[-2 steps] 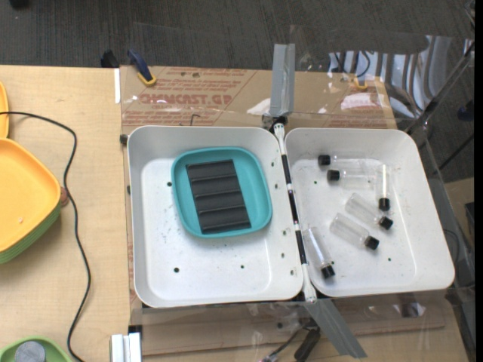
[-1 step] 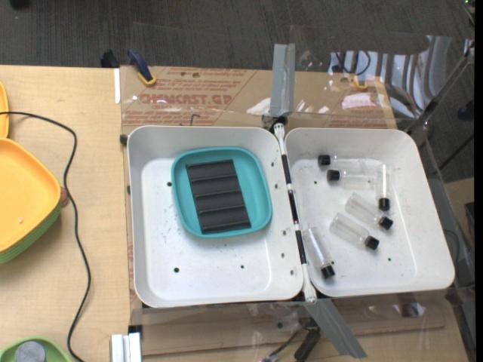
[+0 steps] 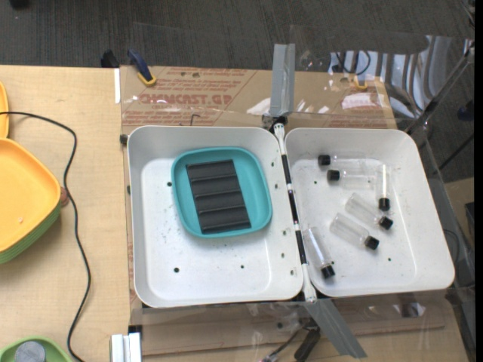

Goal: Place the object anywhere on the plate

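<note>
The plate point(image 3: 179, 193), teal with a dark ribbed slab point(image 3: 219, 195) on it, sat in the left bin point(image 3: 158, 256), a little above the middle of the frame. The things to be moved were clear tubes with black caps, all loose in the right bin point(image 3: 416, 264). So every one of them lay to the right of the plate, across the seam where the two bins met.

The nearest tube point(image 3: 315, 249) lay just beside that seam at the bin's lower left, its long axis running from upper left down to lower right, cap at the lower end. Two more tubes point(image 3: 353, 231) lay side by side near the bin's centre, slanting the same way. An upright-running tube point(image 3: 383, 185) and a crosswise tube point(image 3: 352, 174) lay nearer the top, with a loose cap point(image 3: 324, 159) above them.

Since the arm reaches in from the right, the tube bin was probably the closer one, and a carry would go leftward over the seam. Whether the end effector was open or closed could not be told, nor the arm's pose.
</note>
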